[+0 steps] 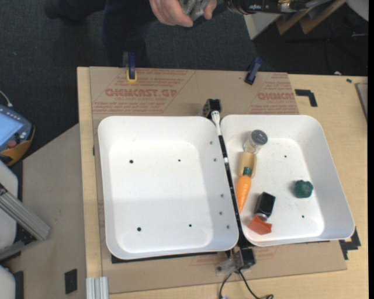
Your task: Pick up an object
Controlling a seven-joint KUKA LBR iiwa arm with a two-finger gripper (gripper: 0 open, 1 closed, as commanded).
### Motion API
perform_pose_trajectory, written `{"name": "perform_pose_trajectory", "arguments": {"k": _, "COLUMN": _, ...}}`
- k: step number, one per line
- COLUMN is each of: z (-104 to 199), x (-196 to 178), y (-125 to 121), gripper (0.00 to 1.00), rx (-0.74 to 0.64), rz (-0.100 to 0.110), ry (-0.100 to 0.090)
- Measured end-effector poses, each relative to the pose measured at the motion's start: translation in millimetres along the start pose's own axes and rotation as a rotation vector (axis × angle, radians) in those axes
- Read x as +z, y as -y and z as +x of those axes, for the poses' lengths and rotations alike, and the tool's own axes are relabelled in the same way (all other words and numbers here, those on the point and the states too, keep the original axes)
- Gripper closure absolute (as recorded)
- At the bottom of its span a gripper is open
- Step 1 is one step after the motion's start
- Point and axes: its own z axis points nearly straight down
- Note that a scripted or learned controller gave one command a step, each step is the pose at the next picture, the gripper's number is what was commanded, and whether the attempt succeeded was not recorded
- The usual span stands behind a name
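The right bin [315,134] holds several small objects. A small clear jar with a grey lid [256,140] lies near its back left. Below it a tan cylinder [249,160] rests end to end with an orange carrot-shaped toy [243,188] along the bin's left wall. A black block [265,204] sits just right of the carrot's tip, and a red-orange block [260,226] touches its near side. A dark green lump [302,188] lies apart toward the right.
The left bin [117,134] sits beside the right one on a brown board [175,87] held by clamps [131,67] at the back. A person's hand [175,11] holding something hovers beyond the board's far edge. A screen [10,131] stands at far left.
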Motion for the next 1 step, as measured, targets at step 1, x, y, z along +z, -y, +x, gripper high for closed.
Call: {"name": "perform_pose_trajectory", "arguments": {"k": 1, "z": -1.7, "x": -9.4, "y": -2.5, "gripper": 1.00, "rx": 0.007, "rz": -0.009, "ry": -0.004}}
